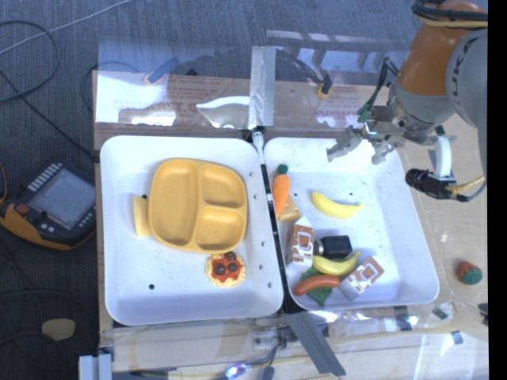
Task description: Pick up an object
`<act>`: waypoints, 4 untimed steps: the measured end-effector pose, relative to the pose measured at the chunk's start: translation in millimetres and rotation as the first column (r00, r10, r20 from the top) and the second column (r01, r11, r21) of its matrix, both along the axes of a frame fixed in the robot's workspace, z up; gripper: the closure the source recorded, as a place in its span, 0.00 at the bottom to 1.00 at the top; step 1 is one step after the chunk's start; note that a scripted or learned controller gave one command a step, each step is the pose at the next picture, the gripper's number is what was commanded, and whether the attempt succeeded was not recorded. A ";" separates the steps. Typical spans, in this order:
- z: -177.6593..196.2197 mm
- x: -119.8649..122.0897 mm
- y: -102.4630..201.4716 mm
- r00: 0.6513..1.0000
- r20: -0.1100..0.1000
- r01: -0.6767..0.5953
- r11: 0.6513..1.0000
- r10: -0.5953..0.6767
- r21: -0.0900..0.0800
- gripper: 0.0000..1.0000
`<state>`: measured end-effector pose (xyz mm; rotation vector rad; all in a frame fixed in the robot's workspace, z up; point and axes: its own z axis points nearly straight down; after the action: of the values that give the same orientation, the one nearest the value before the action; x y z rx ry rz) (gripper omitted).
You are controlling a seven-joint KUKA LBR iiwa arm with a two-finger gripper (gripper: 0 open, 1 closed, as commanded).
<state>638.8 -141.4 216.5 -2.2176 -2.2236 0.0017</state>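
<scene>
My gripper point(362, 150) hangs over the back of the right bin point(412, 236), open, with nothing between its spread fingers point(342, 150). In front of it a yellow banana point(335, 204) lies on the bin floor, apart from the fingers. A carrot point(280, 190) rests along the bin's left wall. Toward the front sits a cluster: a brown and white carton point(299, 244), a black block point(336, 246), a second banana point(338, 264), a red sausage point(315, 282) and another small carton point(363, 275).
The left bin point(119, 291) holds a yellow divided plate point(196, 204), a toy pizza point(225, 269) and a pale yellow piece point(141, 216). A handheld pendant point(47, 204) lies on the floor at left. A red item point(469, 272) sits outside the right bin.
</scene>
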 end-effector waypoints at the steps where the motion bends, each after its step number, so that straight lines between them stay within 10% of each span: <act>1: -124.9 -20.3 10.5 0.999 0.004 -0.044 0.999 0.044 -0.002 0.00; 2: -115.8 -19.9 10.8 0.999 0.004 -0.044 0.999 0.044 -0.001 1.00; 3: 7.5 -18.5 49.4 1.000 0.001 -0.022 1.000 0.022 -0.002 1.00; 4: 7.2 -18.6 49.3 1.000 0.000 -0.022 1.000 0.022 -0.002 0.00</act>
<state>620.2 -92.1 223.8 -2.1940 -2.2489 0.0034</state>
